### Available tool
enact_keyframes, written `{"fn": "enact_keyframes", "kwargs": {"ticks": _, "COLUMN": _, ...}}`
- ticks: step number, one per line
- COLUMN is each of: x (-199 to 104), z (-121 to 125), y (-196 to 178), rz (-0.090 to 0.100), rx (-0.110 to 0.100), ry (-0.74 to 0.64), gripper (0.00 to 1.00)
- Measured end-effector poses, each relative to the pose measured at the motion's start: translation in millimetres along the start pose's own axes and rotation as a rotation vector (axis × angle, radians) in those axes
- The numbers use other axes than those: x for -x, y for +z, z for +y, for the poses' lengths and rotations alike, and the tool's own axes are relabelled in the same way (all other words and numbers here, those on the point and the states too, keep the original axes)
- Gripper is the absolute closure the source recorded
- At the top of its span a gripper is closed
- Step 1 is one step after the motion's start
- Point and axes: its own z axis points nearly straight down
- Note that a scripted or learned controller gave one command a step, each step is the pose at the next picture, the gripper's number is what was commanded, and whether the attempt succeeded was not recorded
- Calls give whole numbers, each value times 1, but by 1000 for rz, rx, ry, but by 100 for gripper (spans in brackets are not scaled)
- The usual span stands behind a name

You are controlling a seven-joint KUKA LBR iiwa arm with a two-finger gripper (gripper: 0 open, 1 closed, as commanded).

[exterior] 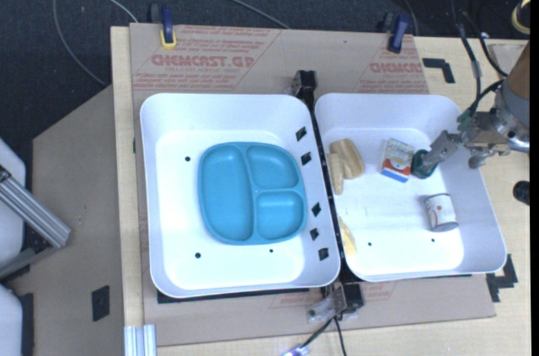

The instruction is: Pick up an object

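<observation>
A bench seen from above carries two shallow white bins side by side. Nearest the viewer, at the front of the right bin, a small yellow scrap lies against the dividing edge. A little further back, a small silver can with a red label lies on its side toward the bin's right half. Beyond it, a small box printed in white, red and blue rests near the middle, and a tan bread-like piece sits just beside the divider. The gripper reaches in from the right on a grey arm, its dark tip low over the bin, just beside the box's right edge; whether the fingers are apart or together cannot be told, and nothing shows between them. The left bin holds a blue divided plate with three compartments. At the far edge of the bench, two blue clamps grip the board.
</observation>
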Motion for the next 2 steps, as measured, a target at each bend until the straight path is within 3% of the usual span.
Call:
{"fn": "enact_keyframes", "kwargs": {"ticks": 1, "x": -1, "z": 3, "y": -8, "rz": -3, "rx": 14, "ry": -4, "gripper": 0}}
{"fn": "enact_keyframes", "kwargs": {"ticks": 2, "x": 0, "z": 7, "y": 35, "rz": -1, "rx": 8, "ry": -4, "gripper": 0}}
